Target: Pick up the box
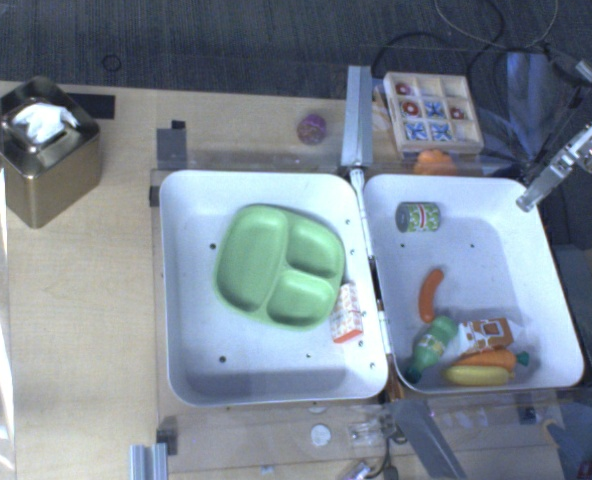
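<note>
A small white and red box (347, 313) lies in the left bin (191, 368), against its right wall and touching the lower right edge of a green divided plate (280, 265). A white and orange carton (488, 332) lies in the right bin (536, 248) near its front. My gripper (528, 200) hangs over the far right corner of the right bin, well away from both the box and the carton, with nothing seen in it.
The right bin also holds a green can (418, 217), a sausage (431, 293), a green bottle (431, 345), a carrot (496, 359) and a banana (479, 375). A tic-tac-toe board (434, 112) and an orange ball (435, 162) sit behind it. A tissue box (41, 148) stands far left.
</note>
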